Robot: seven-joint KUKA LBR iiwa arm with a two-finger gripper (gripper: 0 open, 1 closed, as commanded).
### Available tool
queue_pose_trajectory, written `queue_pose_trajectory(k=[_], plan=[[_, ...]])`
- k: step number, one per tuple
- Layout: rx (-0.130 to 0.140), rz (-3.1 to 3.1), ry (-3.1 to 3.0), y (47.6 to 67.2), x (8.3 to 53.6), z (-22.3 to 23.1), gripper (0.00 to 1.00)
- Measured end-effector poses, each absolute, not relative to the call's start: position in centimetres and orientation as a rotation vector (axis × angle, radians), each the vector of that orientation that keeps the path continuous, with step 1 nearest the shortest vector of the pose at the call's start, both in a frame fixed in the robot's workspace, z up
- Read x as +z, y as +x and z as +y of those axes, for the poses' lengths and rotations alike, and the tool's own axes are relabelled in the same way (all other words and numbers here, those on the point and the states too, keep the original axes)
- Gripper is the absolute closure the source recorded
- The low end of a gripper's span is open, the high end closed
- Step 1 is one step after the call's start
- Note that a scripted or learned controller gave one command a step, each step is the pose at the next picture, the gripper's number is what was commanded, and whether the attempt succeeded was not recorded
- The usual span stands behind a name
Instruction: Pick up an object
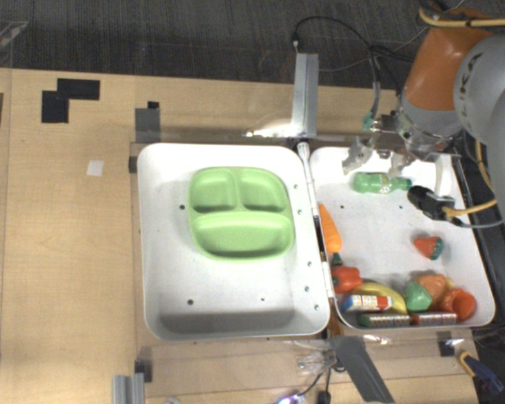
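Green toy (380,183) lies partly hidden under the spread, released fingers (356,160) in the right bin (463,255).

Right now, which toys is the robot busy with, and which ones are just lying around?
Busy with:
- gripper, hanging over the right bin
- pale green toy just under it

Just lying around:
- carrot
- strawberry
- banana
- green divided plate in the left bin

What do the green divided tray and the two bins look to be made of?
Green divided tray: likely moulded plastic, matte with a soft sheen; rounded compartment walls, uniform colour. Left bin and right bin: white, smooth, probably thin formed plastic; rounded corners and lips, though painted metal cannot be ruled out.
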State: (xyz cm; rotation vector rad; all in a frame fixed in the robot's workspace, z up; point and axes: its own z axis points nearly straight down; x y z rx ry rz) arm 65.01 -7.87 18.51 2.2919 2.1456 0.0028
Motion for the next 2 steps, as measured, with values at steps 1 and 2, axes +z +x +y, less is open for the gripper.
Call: queue_pose_trajectory(k=[1,2], plan=[[0.018,2.153,2.261,66.1,10.6,-13.0,0.0],[0.01,2.146,2.283,67.2,8.9,-13.8,0.0]])
